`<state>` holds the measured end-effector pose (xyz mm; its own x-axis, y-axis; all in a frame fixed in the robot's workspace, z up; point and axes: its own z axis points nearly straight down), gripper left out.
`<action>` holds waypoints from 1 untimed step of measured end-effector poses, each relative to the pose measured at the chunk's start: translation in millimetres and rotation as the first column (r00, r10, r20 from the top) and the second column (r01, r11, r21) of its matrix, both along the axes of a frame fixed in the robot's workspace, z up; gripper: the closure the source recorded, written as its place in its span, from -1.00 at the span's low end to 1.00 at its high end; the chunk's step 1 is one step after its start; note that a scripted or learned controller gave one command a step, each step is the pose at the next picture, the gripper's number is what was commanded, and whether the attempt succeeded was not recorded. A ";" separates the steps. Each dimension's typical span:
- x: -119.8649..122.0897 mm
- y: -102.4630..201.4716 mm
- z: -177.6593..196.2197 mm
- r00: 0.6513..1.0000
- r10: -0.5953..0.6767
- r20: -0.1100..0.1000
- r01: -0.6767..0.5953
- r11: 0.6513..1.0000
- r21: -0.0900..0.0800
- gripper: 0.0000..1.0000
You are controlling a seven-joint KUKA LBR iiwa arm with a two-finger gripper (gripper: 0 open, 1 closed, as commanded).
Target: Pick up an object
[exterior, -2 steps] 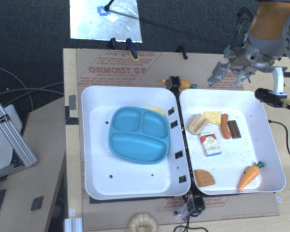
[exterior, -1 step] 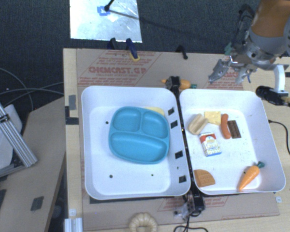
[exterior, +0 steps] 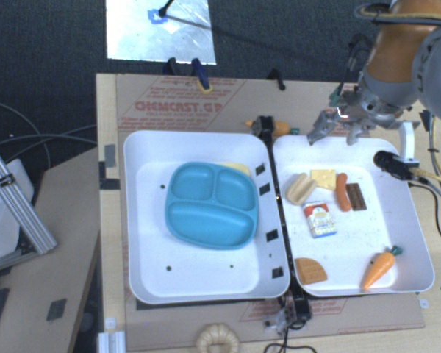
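Note:
My gripper (exterior: 336, 132) hangs over the far rim of the right bin (exterior: 419, 234), open, with nothing between its fingers. Below it in that bin lie a pale bread roll (exterior: 300, 188), a yellow cheese slice (exterior: 324, 178), a red sausage (exterior: 342, 191) and a brown chocolate bar (exterior: 355, 196). A small red, white and blue carton (exterior: 320, 219) rests in the middle. A tan cookie (exterior: 311, 271) and a carrot (exterior: 378, 269) sit near the front edge.
The left bin (exterior: 143, 219) holds a blue divided plate (exterior: 212, 204) with a yellow piece (exterior: 239, 169) at its far edge. A small orange item (exterior: 280, 129) lies beyond the bins by the centre clamp. Black clips line the divider between the bins.

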<state>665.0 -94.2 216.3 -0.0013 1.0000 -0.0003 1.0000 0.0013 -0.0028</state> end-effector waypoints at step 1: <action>-4.3 -4.8 -43.2 1.000 0.000 0.003 0.000 1.000 -0.001 -1.00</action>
